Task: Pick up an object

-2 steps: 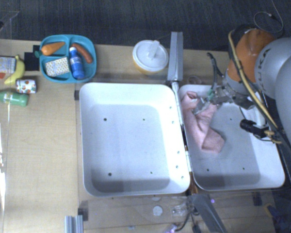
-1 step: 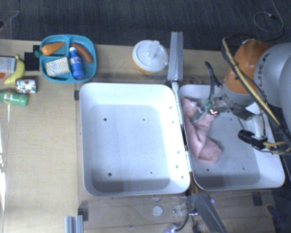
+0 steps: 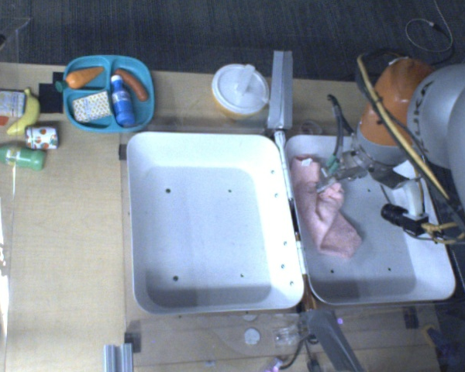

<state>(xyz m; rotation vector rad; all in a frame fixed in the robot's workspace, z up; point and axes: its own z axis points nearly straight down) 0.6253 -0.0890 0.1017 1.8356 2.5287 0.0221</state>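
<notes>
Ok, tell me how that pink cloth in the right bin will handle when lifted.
The pink cloth lies crumpled in folds, so it is probably floppy and will droop from the gripper. It looks soft and light, unlikely to roll or break, though a loose fold may slip free.

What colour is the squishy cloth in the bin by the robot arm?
Pink. The cloth lies crumpled in the right bin, seen in the camera view.
</notes>
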